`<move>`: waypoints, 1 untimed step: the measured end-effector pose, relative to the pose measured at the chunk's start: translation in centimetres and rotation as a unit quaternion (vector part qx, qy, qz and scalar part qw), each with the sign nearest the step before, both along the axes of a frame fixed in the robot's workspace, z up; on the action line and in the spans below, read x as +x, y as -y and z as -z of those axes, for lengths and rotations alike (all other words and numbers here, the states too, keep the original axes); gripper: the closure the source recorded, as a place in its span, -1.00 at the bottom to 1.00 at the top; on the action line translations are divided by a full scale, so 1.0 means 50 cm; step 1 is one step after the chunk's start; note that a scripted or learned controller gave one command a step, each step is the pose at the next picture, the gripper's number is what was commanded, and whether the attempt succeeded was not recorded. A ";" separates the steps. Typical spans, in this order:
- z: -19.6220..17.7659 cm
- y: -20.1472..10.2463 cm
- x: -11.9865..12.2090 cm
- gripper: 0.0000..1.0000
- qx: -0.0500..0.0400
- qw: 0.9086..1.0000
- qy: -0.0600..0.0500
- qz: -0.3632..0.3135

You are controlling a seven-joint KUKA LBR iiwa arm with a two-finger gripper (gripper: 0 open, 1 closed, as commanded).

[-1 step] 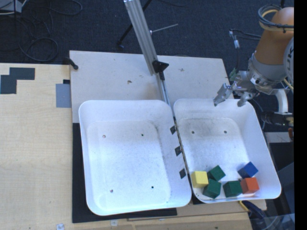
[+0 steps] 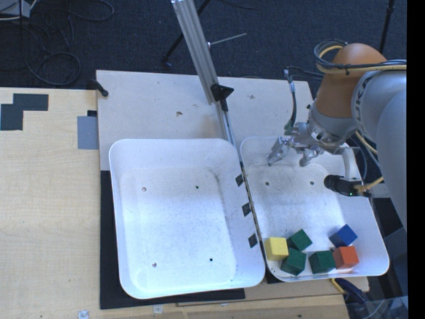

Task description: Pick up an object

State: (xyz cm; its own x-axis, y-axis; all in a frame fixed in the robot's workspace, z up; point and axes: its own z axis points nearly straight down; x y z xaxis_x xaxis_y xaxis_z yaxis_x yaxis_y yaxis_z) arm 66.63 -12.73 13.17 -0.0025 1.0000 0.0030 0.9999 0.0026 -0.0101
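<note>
Six small blocks sit bunched in the near corner of the right bin (image 2: 372, 258): a yellow block (image 2: 277, 247), three green blocks (image 2: 300, 239) (image 2: 293, 262) (image 2: 321, 262), an orange block (image 2: 346, 256) and a blue block (image 2: 343, 234). They are cubes, so none has a long axis; most sit turned a little askew from the bin's walls. The arm (image 2: 372, 105) reaches in from the right, its orange band above the wrist, bent down over the far end of that bin. The end effector (image 2: 292, 153) hangs well apart from the blocks, its fingers spread apart with nothing between them. The left bin (image 2: 126, 178) lies beside it on the counter (image 2: 153, 105).
</note>
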 end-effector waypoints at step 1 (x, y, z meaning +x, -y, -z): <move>0.068 -0.032 -0.102 -1.00 0.000 1.000 -0.001 0.003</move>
